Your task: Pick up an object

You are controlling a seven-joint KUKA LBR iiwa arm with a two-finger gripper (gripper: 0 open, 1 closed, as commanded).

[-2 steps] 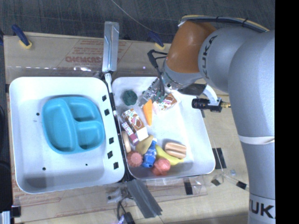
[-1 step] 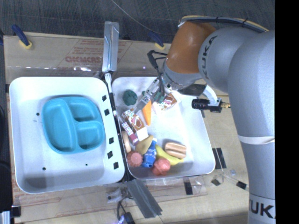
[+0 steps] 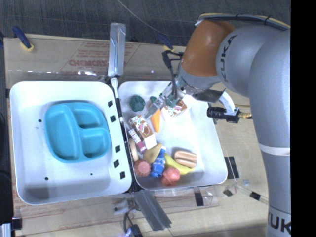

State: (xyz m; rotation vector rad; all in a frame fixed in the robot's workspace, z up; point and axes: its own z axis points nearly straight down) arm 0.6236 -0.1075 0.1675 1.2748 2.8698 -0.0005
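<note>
Bench [image 3: 237, 147]: light wood-toned top, printed in red near the far edge, bordered beyond by dark ribbed flooring crossed by a thin cable [image 3: 123, 6]. Blue clamps [image 3: 22, 37] at the far left corner and near the middle of the far edge.

Two shallow white bins side by side, touching along a central divider fitted with black clips [image 3: 114, 132]. A metal bar [image 3: 116, 51] rising from the far end of that divider; a grey bracket [image 3: 153, 212] at its near end.

Left bin [image 3: 29, 181]: holds a blue sectioned tray [image 3: 76, 131], set slightly toward the far side.

Right bin [image 3: 210, 147]: holds the loose objects — a dark green round item [image 3: 137, 102] near the far left corner, an orange wedge [image 3: 156, 120], a printed snack packet [image 3: 140, 130] against the divider, a toy hot dog [image 3: 185, 158], a yellow banana-like piece [image 3: 175, 166], a blue toy [image 3: 158, 168], two pinkish round items [image 3: 143, 169] at the near edge.

Arm: grey, orange band above the wrist, entering from the right and bent over the far part of the right bin. Gripper [image 3: 170, 100] positioned just above a small printed packet [image 3: 177, 107] near the bin's far wall, close beside the orange wedge. Finger spread — cannot tell; contact with the packet likewise unresolved.
</note>
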